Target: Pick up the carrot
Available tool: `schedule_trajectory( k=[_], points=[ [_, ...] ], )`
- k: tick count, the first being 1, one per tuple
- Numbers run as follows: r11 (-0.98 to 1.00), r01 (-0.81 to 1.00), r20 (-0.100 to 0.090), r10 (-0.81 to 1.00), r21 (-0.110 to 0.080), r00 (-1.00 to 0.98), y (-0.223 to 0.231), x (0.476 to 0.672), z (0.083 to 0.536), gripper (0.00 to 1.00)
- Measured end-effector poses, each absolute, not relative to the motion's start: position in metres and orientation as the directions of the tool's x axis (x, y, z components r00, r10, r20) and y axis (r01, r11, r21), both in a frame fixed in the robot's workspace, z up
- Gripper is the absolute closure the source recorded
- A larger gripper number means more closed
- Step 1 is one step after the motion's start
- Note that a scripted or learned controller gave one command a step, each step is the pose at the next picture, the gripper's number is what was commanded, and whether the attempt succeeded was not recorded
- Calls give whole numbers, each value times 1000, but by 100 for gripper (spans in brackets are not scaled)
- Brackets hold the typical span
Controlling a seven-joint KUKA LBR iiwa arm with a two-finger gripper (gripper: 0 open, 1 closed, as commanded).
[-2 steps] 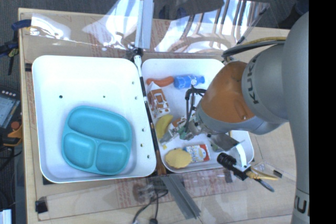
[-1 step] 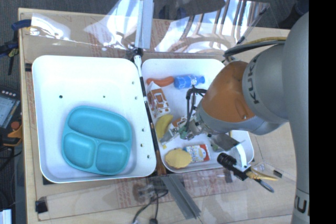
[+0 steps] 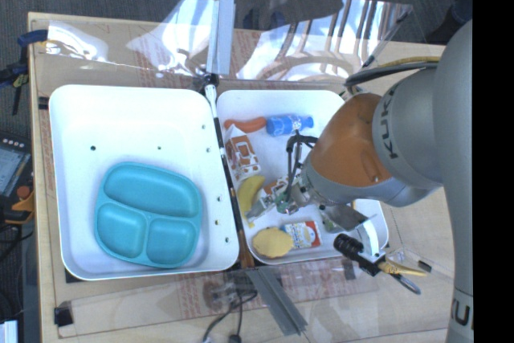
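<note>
The carrot (image 3: pixel 248 124) is a small orange piece lying at the far left of the right bin (image 3: pixel 337 102), beside a blue bottle (image 3: pixel 287 124). My gripper (image 3: pixel 280 198) hangs low over the middle of that bin, well in front of the carrot and apart from it. It sits right beside a yellow banana (image 3: pixel 250 193). The arm's orange band covers the bin's right half.
The right bin also holds a brown-and-white snack packet (image 3: pixel 241 155), a yellow potato-like lump (image 3: pixel 272 242) and a red-and-white sachet (image 3: pixel 302 234). In the left bin (image 3: pixel 72 116) lies a blue divided plate (image 3: pixel 148 214). A raised divider separates the bins.
</note>
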State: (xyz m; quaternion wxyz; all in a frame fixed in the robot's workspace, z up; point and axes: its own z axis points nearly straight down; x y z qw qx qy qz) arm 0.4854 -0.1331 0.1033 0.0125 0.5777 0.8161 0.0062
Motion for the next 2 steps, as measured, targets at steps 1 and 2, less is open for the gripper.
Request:
schedule_trajectory(
  k=[1, 2],
  points=[
    [330, 944, -16, 944, 24, -330, -128, 572, 104, 0],
    [330, 944, -15, 944, 11, -329, -110, 645, 99, 0]
  ],
)
